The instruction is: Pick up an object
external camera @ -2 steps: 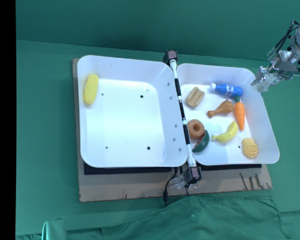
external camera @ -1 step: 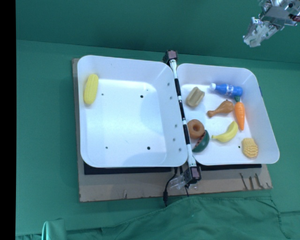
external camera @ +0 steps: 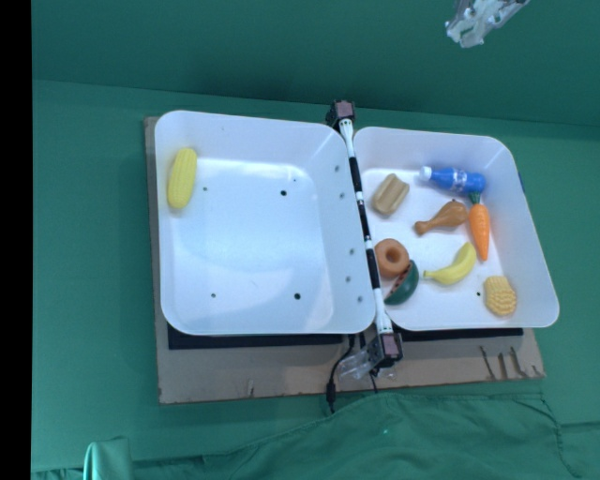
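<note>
Tool (external camera: 478, 21) high at far right, above the green surface (external camera: 94, 234), finger state unclear. Yellow corn (external camera: 182, 177) alone in left bin (external camera: 244, 314); other toys in right bin (external camera: 534, 281).

A green-draped desk (external camera: 84, 281) carries a brown board (external camera: 281, 384); on it, two white bins sit side by side, left (external camera: 187, 314) and right (external camera: 530, 272).

Loads of open floor is left in the left bin (external camera: 244, 244), blocked only by a yellow corn cob (external camera: 182, 177) tucked in its far-left corner. The right bin (external camera: 525, 234) is crowded: bottle (external camera: 453, 178), carrot (external camera: 480, 231), drumstick (external camera: 442, 219), banana (external camera: 454, 266), donut (external camera: 390, 255) packed close together.
</note>
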Available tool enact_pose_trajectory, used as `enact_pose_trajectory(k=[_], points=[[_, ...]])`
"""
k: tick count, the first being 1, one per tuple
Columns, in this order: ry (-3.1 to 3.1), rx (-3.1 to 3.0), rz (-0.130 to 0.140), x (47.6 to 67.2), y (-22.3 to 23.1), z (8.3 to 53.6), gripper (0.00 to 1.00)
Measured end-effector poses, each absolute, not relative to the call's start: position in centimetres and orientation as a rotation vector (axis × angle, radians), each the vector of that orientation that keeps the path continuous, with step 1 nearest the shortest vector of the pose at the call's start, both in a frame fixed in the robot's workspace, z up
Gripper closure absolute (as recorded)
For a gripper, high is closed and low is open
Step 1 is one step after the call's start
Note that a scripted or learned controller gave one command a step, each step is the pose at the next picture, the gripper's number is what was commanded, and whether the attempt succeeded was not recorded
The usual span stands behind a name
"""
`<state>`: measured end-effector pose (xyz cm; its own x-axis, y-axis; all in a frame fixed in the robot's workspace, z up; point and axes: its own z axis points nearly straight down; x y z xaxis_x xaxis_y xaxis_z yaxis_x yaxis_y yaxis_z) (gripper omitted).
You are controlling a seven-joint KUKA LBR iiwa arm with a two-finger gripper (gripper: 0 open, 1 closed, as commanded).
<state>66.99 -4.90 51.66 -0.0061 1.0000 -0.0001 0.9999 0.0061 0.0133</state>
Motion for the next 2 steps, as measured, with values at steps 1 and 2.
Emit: enact_pose_trajectory(k=[1,2], points=[[2.212,2.227,-0.004,68.7,-7.7,49.1,1.00],[2.204,2.226,0.003,67.9,-13.5,52.6,1.00]])
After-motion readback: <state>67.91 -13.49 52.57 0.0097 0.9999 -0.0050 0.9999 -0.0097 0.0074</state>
